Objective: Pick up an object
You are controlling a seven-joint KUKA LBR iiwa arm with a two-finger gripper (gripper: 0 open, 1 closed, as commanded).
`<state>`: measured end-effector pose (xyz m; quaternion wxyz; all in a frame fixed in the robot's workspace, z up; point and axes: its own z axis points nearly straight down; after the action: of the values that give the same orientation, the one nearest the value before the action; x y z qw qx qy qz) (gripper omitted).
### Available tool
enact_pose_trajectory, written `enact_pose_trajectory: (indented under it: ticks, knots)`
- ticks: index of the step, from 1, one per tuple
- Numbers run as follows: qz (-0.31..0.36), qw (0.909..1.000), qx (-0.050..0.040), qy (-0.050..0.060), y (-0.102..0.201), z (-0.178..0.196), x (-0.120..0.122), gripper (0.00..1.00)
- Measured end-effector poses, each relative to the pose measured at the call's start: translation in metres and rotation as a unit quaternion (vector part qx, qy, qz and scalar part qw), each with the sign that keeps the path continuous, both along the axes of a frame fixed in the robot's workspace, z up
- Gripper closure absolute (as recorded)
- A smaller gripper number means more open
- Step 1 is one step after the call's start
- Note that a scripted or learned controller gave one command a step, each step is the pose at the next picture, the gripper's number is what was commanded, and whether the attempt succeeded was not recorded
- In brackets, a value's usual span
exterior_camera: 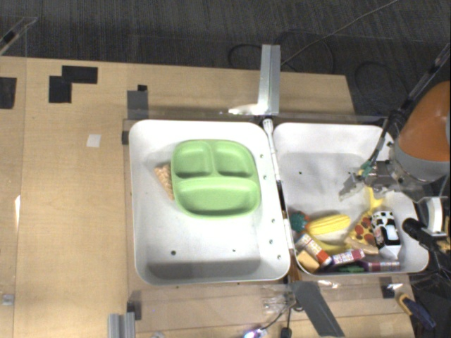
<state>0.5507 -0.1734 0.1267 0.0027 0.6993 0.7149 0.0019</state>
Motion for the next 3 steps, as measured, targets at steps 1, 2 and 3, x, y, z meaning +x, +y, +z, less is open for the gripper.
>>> enact_pose_trajectory:
  ticks: [1,2,3]
  knots:
    - [0.085,0.9964,-0.0033,-0.009,0.007,-0.034,-0.050,0.00]
    - [0.016,0.9999,-0.0004,-0.007,0.055,-0.035,0.008,0.00]
    - [0.042,0.9991,-0.0023,-0.008,0.059,-0.035,0.005,0.00]
